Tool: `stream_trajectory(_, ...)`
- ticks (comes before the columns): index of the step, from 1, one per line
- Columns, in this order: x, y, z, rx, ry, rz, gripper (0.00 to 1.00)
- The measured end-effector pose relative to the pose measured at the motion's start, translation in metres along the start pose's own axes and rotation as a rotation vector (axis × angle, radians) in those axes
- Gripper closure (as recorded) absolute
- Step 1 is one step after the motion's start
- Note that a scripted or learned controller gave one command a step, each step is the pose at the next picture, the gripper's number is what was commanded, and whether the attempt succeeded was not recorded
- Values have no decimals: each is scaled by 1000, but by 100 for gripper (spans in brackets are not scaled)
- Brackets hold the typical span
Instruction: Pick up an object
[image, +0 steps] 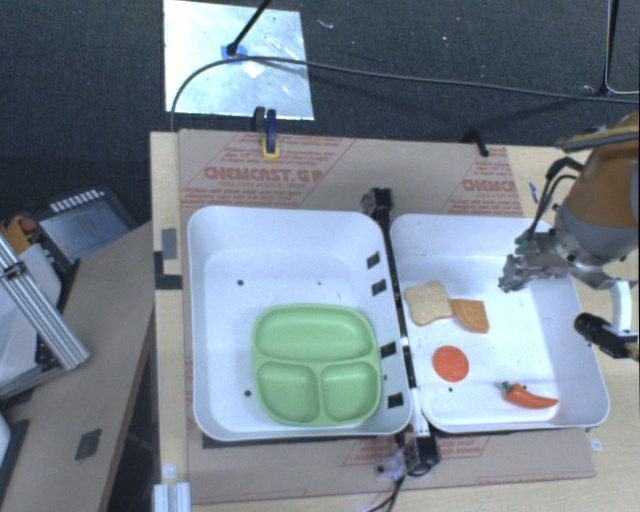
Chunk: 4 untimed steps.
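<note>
- Your gripper (515, 272) hangs over the upper right part of the right bin (590, 395), and nothing shows between its fingers. Whether they are spread or closed you cannot tell at this angle, so do not count on either.
- The candidate objects all lie in that right bin, left of and below the gripper: a pale bread slice (427, 301) touching an orange-brown wedge (471, 315), a red tomato slice (450, 363) further forward, and a small carrot (527, 397) near the front wall.
- The left bin (215, 245) holds a green divided plate (316, 362), well apart from the gripper.
- Risk: the bread slice and the wedge touch, so a descent on their seam would likely push both aside or pinch neither cleanly.
- Risk: the flat pieces seem to lie low on the bin floor; fingers may scrape the plastic or slide over the top and close on air.
- Risk: the carrot sits close to the front wall, so a finger could land on the rim instead of beside it.
- Risk: a cable loops beside the wrist; watch that it does not snag during a reach.
</note>
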<state>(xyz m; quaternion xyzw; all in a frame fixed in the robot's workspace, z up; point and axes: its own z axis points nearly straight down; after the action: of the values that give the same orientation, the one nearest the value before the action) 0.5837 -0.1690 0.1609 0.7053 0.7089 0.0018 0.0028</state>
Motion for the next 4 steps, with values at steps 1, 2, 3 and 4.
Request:
stream_trajectory(1, 0, -5, -46, 2, 0, 0, 100)
stream_trajectory(2, -1, -4, -98, 2, 0, 0, 100)
stream_trajectory(3, 43, 1, -91, 4, 2, -3, 100)
stream_trajectory(4, 87, 5, -88, 4, 2, -3, 100)
